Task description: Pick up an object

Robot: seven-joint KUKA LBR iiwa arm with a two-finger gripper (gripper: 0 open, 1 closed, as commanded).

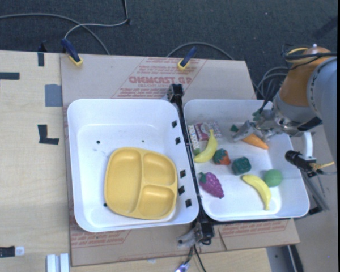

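The right bin [294, 208] holds several toy foods. An orange carrot [256, 142] lies near its far right side. My gripper [245, 130] hangs low over the bin, right at the carrot's upper left end, and I cannot see whether it touches the carrot. A banana [207, 149] lies beside a small printed packet [197, 131] by the left wall. A red and green piece [221, 157] and a dark green piece [241, 165] sit mid-bin. Purple grapes [212, 185], a second banana [258, 189] and a pale green fruit [273, 177] lie nearer the front.
The left bin [82, 123] holds a yellow compartment plate [140, 183]. Both bins rest on a cardboard sheet [153, 75] held by clips at its far edge. The grey arm with its orange band [297, 86] comes in from the right, with cables around it.
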